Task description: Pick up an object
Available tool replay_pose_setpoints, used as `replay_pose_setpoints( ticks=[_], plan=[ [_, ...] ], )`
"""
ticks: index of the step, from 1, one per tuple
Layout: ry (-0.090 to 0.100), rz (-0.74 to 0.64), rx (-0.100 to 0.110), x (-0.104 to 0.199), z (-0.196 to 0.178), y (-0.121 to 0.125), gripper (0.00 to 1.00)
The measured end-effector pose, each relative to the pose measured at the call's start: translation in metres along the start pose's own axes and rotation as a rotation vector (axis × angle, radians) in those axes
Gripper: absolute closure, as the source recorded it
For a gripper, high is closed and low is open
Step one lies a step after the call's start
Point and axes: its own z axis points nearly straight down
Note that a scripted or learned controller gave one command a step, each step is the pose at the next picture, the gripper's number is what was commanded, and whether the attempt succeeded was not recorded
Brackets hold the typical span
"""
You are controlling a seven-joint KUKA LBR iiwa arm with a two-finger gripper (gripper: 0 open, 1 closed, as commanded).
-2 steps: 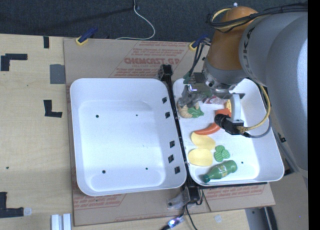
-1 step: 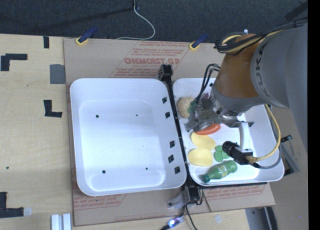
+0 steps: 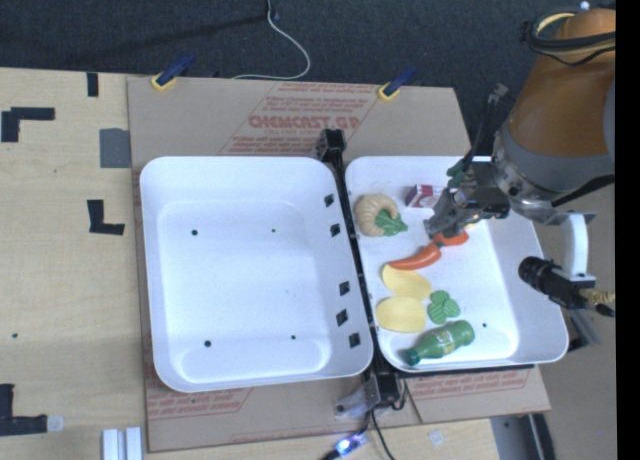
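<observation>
The worktop [image 3: 60,278] is pale wood, with a brown cardboard sheet [image 3: 300,123] laid over it under two shallow white bins. The left bin [image 3: 240,268] sits beside the right bin [image 3: 510,288], their inner walls meeting along a dark seam with black clips.

The grey arm [image 3: 560,118], with its orange section high at the right, reaches in over the right bin. Its tool [image 3: 447,223] hangs low over the bin's upper middle, right above the upper end of an orange chili pepper [image 3: 415,258] that lies slanted on the bin floor. The tool's dark tip overlaps that end, and it may be touching it, but the view is too coarse here to tell whether it grips the pepper or how far apart it stands.

Left of the tool, near the seam, lies a beige toy with a green leafy piece [image 3: 375,214]. A small red and white item [image 3: 420,193] lies just behind the tool. Below the pepper sit two yellow pieces [image 3: 402,300], touching each other, with a small green piece [image 3: 443,305] beside them. A green bottle [image 3: 440,341] lies on its side near the front wall.
</observation>
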Motion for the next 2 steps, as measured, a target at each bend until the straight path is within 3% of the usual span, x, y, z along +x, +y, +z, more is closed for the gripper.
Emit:
replay_pose_setpoints(
  ticks=[1, 2],
  plan=[
    [0.002, -0.007, 0.016, 0.063, 0.077, 0.024, 1.0],
    [0.004, -0.013, 0.008, 0.159, 0.067, 0.059, 1.0]
  ],
)
